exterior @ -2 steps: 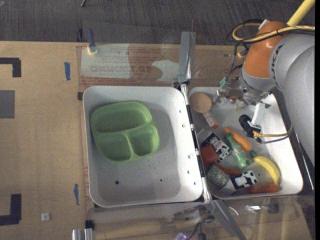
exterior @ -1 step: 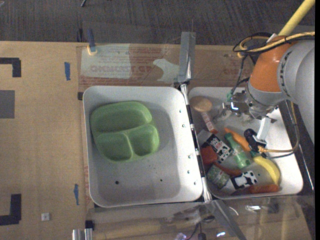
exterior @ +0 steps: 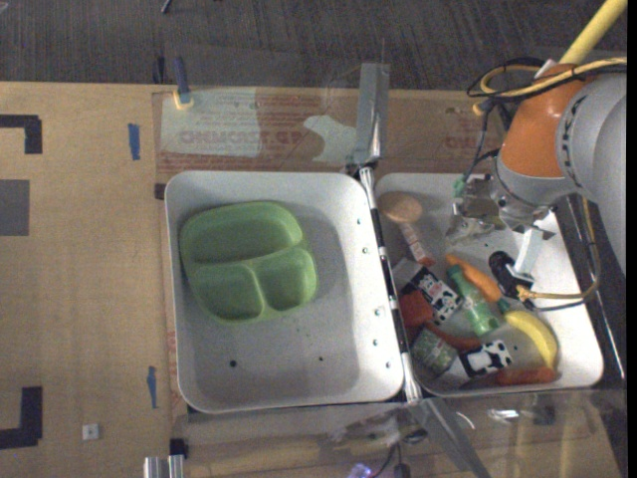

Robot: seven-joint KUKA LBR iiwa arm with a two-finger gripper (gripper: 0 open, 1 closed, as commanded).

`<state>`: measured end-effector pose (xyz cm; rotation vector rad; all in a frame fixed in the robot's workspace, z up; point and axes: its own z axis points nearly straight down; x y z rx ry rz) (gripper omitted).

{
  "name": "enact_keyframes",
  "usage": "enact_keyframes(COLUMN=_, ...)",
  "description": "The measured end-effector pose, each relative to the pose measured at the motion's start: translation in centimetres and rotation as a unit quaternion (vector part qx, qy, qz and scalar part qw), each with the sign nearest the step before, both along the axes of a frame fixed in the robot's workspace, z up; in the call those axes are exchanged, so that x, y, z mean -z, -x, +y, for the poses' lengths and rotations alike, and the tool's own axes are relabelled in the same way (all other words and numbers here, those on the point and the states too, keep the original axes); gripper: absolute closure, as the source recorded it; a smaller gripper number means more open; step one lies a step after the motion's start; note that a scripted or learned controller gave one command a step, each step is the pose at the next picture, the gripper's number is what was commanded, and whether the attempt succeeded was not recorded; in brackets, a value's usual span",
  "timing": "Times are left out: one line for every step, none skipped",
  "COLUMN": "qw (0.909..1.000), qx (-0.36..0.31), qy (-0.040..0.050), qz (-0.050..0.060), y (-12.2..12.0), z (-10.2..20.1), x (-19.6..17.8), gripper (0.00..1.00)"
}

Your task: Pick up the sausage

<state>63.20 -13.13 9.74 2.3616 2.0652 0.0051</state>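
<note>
Your hand hangs over the upper part of the right bin, tucked under the orange wrist band, and from this slanted view you cannot tell how it is set or whether it has hold of anything; nothing shows plainly in it.

The best candidate for the sausage is the reddish, slender piece lying along the bin's near edge, at the lower right of the pile. That identification is a judgement: another dark red piece lies near the middle of the clutter, partly hidden, and could be it instead.

The relation that matters: the sausage lies toward the lower edge of the view from your hand and slightly right, with most of the pile between them. Its long axis runs roughly left to right across the view, nearly parallel to the bin's near wall. You would likely want to close across that axis, from far side to near side.

It sits crowded. The banana is just above it, and a black-and-white cow-patterned toy is at its left end, touching or nearly so. The bin wall is just beside it, leaving little room on that side.

The carrot and a green bottle lie along the way. The left bin holds a green divided plate.
</note>
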Motion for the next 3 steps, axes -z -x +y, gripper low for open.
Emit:
enact_keyframes(qw=0.9881, qx=0.154, qy=-0.0008, qz=0.001, y=-3.6, z=4.1, x=1.1, gripper=1.00)
enact_keyframes(qw=0.9406, qx=0.340, qy=-0.0011, qz=0.003, y=0.2, z=13.5, x=-10.9, gripper=1.00)
enact_keyframes(qw=0.9199, qx=0.392, qy=-0.0016, qz=0.003, y=1.0, z=22.3, x=-13.6, gripper=1.00)
